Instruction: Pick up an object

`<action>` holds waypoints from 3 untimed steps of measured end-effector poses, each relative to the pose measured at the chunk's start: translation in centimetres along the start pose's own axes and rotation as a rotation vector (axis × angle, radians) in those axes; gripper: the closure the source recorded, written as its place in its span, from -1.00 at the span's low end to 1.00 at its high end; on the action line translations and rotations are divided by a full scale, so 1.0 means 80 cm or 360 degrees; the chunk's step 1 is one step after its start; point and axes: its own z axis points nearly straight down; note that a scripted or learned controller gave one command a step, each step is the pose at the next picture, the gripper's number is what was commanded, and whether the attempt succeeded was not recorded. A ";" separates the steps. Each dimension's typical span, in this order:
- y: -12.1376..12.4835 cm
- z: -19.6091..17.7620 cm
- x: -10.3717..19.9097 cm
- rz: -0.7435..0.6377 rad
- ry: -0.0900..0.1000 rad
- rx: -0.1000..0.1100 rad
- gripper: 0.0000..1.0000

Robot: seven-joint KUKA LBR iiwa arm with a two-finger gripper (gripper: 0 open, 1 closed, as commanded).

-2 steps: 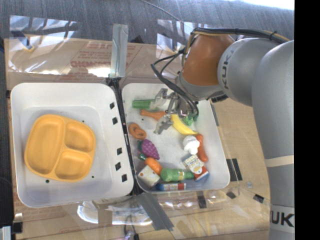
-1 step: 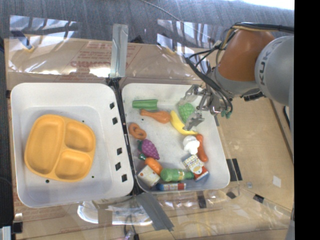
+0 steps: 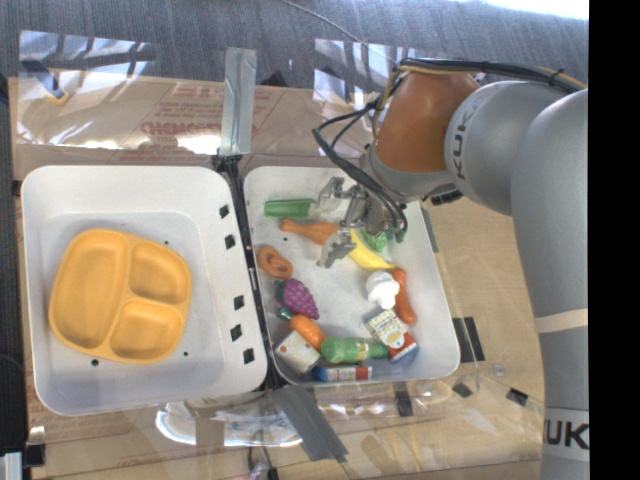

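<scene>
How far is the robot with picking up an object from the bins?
Done: the arm has reached into the right bin and the gripper is low among the toy food, beside the orange carrot and the yellow banana. In hand: nothing visibly between the fingers. Left: closing on one object and lifting it. The yellow tray lies in the left bin.

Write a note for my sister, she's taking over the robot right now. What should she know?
Gripper: low in the right bin, above the orange carrot and yellow banana; nothing visibly held.
Things: toy food crowds the right bin, including a purple grape bunch and green bottle. The yellow divided plate sits in the left bin.
Done: nothing lifted.
Left: grasp one object and raise it.
</scene>
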 end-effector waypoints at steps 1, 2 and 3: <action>-0.055 -0.113 -0.013 -0.0083 -0.0026 0.0012 -1.00; -0.069 0.014 0.042 -0.0099 -0.0005 0.0005 -1.00; -0.067 -0.004 0.037 -0.0110 -0.0019 0.0008 1.00</action>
